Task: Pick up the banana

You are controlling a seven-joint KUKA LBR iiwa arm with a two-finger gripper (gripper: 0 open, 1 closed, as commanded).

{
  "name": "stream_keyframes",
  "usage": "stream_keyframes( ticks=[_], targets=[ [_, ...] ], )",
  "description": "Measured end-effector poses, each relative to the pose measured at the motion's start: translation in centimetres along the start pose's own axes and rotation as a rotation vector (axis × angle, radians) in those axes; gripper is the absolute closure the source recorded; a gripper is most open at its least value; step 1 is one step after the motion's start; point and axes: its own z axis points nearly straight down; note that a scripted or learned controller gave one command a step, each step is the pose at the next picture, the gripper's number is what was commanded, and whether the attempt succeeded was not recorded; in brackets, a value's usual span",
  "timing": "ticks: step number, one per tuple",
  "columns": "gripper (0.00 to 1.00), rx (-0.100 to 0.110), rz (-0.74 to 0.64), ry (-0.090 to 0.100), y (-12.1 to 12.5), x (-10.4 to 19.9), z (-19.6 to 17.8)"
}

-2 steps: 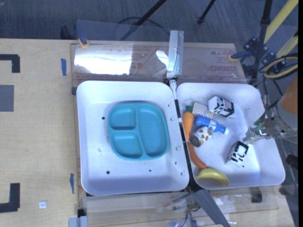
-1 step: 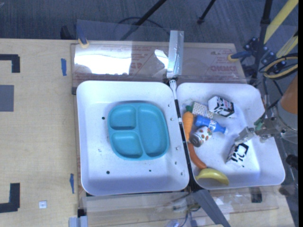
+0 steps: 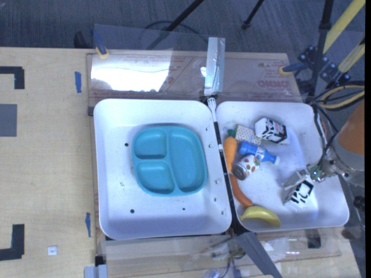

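So the banana [image 3: 260, 215] is lying flat at the near edge of the right bin [image 3: 333, 210], close to that bin's near-left corner, and nothing has hold of it. Right next to it, touching or nearly so, a carrot [image 3: 234, 175] runs up along the bin's left wall. Beside the carrot's middle there's a small tin [image 3: 247, 167] and a blue bottle [image 3: 258, 153], and a black-and-white carton [image 3: 271, 130] sits nearer the far edge. All the clutter is bunched on the left half, probably just dumped in loose.

The tool [image 3: 297, 181] is over the right half of the same bin, well apart from the banana, with its fingers spread and nothing between them. A little black-and-white block [image 3: 301, 194] lies just under it, which looks like the wrong target to me.

The left bin [image 3: 110, 172] holds a blue divided tray [image 3: 170, 159] in its middle. Both bins sit on the counter [image 3: 40, 155].
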Motion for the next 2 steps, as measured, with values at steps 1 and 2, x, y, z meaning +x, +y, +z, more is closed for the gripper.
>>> stream_keyframes(
  ticks=[1,2],
  targets=[
    [0.00,0.004,0.149,-0.012,5.7,3.1,0.3],
    [0.00,0.004,0.746,-0.013,5.1,6.3,0.3]
  ],
)
